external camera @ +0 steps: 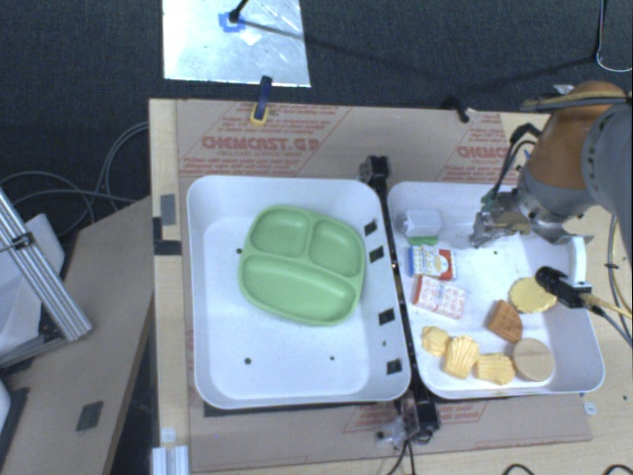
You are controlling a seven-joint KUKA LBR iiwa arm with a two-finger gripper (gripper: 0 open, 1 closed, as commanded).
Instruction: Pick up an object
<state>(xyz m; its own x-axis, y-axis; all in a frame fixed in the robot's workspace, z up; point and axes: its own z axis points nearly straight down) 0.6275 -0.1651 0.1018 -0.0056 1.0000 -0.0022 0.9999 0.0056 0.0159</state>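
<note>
**Over R bin's far half, gripper hangs near clear tub; grip can't be read**

At the bench w/ two white bins, the grey-and-orange arm (579, 151) reaches in from the R of the view. Its gripper (484, 230) is over a bare patch of the right bin (477, 270), toward the bin's far side. Whether it's open or shut can't be told from this angle, and nothing is seen held in it.

Closest item is a small clear tub (421, 223), just L of the gripper, by the bin's inner wall. Below the tub lie two red-and-white packets, the upper packet (432, 262) w/ a green edge and the lower packet (440, 297) just beneath it.

Along the near side sit three yellow ridged pieces (461, 355) in a row. A tan disc (533, 359) lies at their R end, w/ a brown wedge (504, 321) just above. A yellow round piece (528, 296) lies beside the wedge, toward the R wall.

Across the divider, the left bin (213, 265) holds a green divided plate (302, 263), lying flat near ctr, well apart from the gripper.
</note>
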